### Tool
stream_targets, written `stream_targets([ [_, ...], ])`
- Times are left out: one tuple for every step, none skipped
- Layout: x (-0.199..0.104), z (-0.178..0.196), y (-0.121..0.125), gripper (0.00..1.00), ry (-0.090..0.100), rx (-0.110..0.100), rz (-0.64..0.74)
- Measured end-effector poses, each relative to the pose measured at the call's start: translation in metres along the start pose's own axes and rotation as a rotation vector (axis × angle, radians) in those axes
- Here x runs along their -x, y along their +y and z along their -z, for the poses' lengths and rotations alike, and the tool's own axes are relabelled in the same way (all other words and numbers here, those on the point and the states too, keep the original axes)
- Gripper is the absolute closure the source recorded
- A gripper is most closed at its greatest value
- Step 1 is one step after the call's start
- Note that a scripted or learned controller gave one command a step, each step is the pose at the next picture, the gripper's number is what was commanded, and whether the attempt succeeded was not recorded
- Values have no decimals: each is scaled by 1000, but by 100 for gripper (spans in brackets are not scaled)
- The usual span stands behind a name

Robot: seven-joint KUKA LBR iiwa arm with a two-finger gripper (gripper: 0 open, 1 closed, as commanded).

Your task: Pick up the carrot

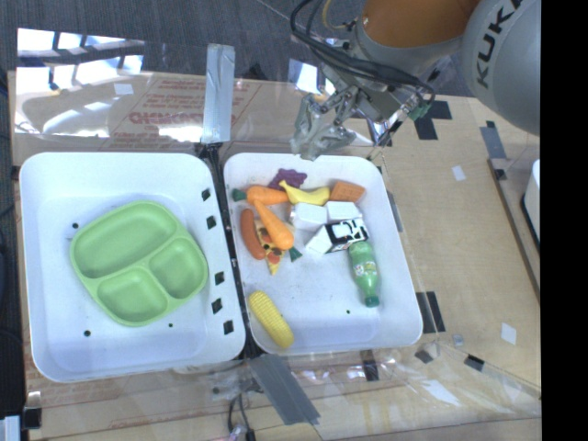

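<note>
The carrot (274, 226), long and orange, lies slantwise in the middle of the right bin (401, 274), in a tight cluster of toy food. A reddish sausage (249, 232) touches its left side and a shorter orange piece (265, 194) lies just behind it. My gripper (321, 140) hangs over the bin's far rim, behind and a little to the right of the carrot, well apart from it. Its fingers stand open with nothing between them.
Around the carrot are a yellow banana (306, 194), a purple piece (292, 176), an orange block (347, 191), white boxes (310, 216) and a green bottle (365, 269). A corn cob (271, 318) lies near the front. The left bin (37, 191) holds a green divided plate (138, 260).
</note>
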State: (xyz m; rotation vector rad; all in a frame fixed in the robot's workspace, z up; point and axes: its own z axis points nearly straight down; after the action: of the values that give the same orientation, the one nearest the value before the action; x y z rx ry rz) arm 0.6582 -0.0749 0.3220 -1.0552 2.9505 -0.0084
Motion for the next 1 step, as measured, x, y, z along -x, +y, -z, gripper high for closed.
stream_targets([
  [-33, 113, -41, 100, -1, -2, 77],
])
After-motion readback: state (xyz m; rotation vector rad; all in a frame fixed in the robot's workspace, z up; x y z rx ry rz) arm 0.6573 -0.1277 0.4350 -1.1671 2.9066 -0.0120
